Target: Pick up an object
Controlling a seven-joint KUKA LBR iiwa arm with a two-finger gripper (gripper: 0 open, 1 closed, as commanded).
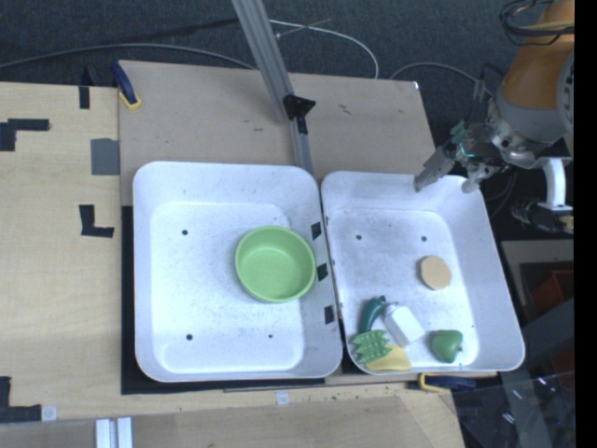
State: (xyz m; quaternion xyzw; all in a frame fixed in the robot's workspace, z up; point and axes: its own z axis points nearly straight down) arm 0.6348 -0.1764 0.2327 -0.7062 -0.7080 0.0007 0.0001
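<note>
My gripper (445,183) hangs over the far rim of the right bin (485,241), with its two fingers spread open and nothing between them. Below it in that bin lie a tan round disc (435,273), a white block (404,326), a dark green curved piece (373,312), a small green pepper-like item (447,344) and a green and yellow toy (377,351) at the near edge. A light green bowl (275,264) sits upright in the middle of the left bin (168,203). The gripper is well apart from all of them.
A grey metal pole (266,49) slants down from the top to the gap between the bins. Cables (345,40) lie on the dark floor behind the bench. Black clips (318,230) sit along the seam between the bins.
</note>
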